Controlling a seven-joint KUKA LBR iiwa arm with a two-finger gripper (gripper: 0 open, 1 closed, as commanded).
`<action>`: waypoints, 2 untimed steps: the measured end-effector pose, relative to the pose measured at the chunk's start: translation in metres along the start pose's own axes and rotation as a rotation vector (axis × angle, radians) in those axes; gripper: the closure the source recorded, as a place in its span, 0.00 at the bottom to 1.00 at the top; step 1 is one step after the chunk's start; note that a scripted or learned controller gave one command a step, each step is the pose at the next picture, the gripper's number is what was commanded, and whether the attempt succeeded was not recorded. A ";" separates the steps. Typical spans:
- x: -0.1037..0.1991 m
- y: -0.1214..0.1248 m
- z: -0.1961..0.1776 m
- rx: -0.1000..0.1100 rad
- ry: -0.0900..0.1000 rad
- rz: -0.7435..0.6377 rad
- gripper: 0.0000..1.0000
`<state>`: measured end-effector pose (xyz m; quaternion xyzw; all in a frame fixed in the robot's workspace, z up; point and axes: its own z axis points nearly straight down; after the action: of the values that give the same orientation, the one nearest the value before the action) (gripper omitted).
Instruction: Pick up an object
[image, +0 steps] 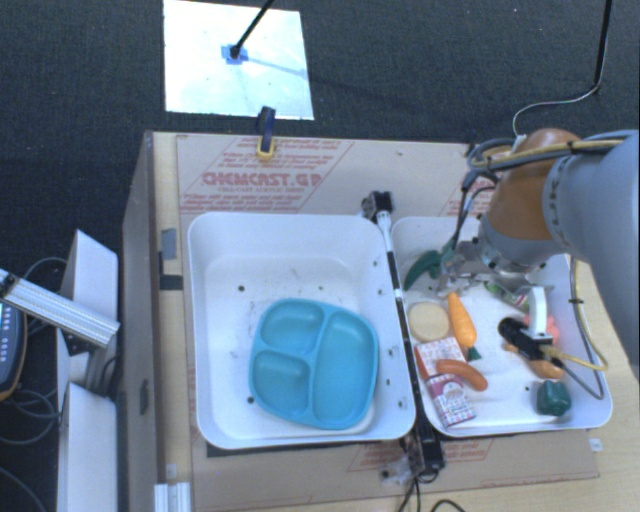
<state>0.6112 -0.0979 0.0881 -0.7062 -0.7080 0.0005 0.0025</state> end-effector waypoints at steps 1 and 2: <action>0.050 0.012 -0.113 -0.010 -0.003 -0.002 1.00; 0.050 0.011 -0.112 -0.007 -0.003 -0.001 0.00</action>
<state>0.6226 -0.0484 0.2002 -0.7058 -0.7084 -0.0009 -0.0010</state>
